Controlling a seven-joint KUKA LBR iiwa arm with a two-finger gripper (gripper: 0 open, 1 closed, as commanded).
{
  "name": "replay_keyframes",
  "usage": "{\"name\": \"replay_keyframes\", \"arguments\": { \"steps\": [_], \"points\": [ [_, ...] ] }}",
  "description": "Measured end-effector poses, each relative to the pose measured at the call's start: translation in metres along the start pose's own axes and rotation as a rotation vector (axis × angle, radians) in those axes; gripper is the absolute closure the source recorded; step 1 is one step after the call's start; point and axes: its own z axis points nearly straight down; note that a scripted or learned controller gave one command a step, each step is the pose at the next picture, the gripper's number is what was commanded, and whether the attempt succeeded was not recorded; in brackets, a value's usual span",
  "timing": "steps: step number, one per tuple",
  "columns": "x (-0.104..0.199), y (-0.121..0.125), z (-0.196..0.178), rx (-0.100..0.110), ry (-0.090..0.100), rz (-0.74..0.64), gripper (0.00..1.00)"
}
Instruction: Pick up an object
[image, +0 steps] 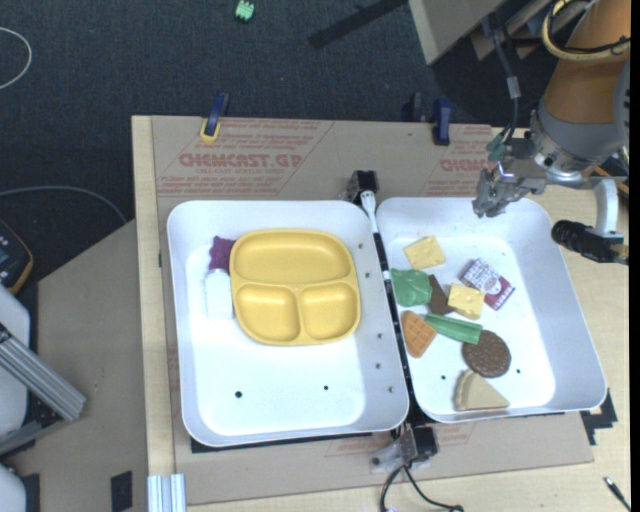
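Gripper (492, 203) hung over right white bin (570, 300), far rim; finger state: you couldn't tell | nearest target: small yellow plastic cheese wedge (424, 252), lying flat mid-bin | likely light, stiff, slick | you'd best pinch across its narrow straight edges.

Dark speckled carpet floor (90, 90) around a brown-papered bench (300, 160), thin cable (20, 50) at left.

Yellow tray (295, 283) crowds the left bin's (190, 330) back; its front floor lies open.
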Motion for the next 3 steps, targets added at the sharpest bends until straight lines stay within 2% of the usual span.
{"name": "replay_keyframes", "arguments": {
  "steps": [1,2,3],
  "points": [
    [0.045,-0.009,-0.005,0.001,-0.001,0.001,1.00],
    [0.096,-0.031,-0.002,0.003,-0.001,0.002,1.00],
    [0.151,-0.029,0.008,0.003,-0.001,0.001,1.00]
  ]
}}
